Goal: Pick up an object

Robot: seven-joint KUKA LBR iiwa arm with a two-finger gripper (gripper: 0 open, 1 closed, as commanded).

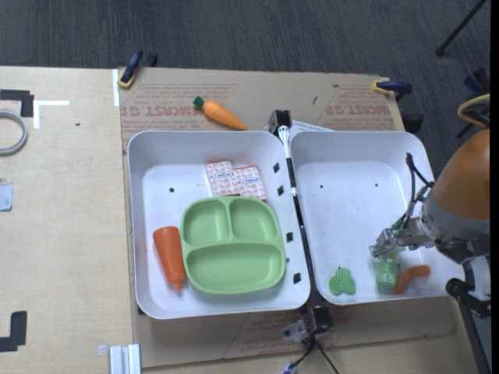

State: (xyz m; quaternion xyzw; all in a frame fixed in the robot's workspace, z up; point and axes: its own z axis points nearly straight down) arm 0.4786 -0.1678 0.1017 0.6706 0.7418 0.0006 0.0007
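Green plastic is our nearest target: a small blocky piece (386, 274) sits in the right bin (351, 170) just below the gripper (392, 242), touching a curved orange sausage shape (411, 277). We cannot tell how the gripper is set or whether it holds anything, so we judge a straight, centred descent best, clear of the flat leaf-like green piece (341, 282) nearby.

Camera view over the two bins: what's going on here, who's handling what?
The arm reaches in from the right, and its gripper is low in the right bin, just above a small green block and beside an orange sausage-shaped piece. A green leaf-shaped toy lies nearby. Nothing is visibly between the fingers, so no pickup yet. The left bin holds a green divided plate, an orange bottle and a red-and-white packet. A toy carrot lies outside the bins.
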